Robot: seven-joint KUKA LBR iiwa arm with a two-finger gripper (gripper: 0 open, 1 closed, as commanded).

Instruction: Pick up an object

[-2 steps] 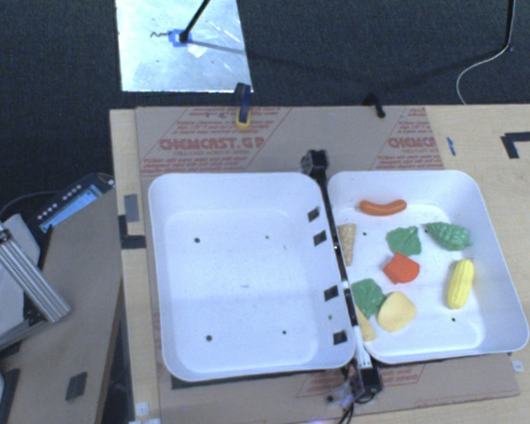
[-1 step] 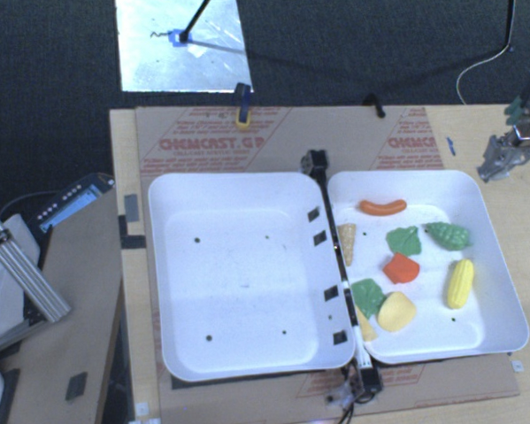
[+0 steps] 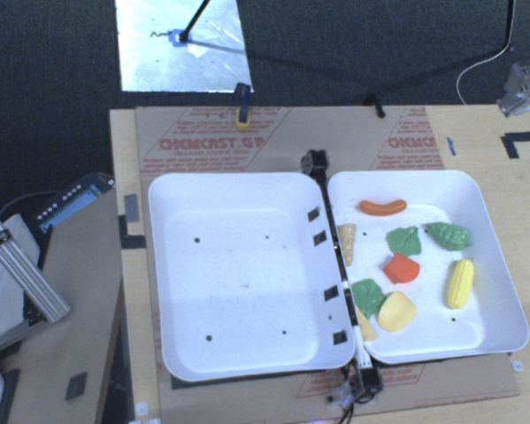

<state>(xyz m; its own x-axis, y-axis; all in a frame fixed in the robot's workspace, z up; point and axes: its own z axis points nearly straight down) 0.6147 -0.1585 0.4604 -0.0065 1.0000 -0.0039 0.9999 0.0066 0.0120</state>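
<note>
Picking should go best on the corn (image 3: 460, 282), lying apart from the 6 others; gripper state: cannot tell.

Two shallow white bins sit side by side on my bench, joined along a central seam with black clips. In my right bin (image 3: 494, 266) lie toy foods: an orange sausage (image 3: 382, 207) near the far wall; a green leafy piece (image 3: 405, 240) and a second green piece (image 3: 449, 235) beside it; a red piece (image 3: 401, 269) just below the first; a yellow corn cob (image 3: 460, 283) toward the right wall; a further green piece (image 3: 368, 294) touching a pale yellow piece (image 3: 396, 311) near the seam. My left bin (image 3: 241, 270) shows bare white floor with small dark dots.
</note>
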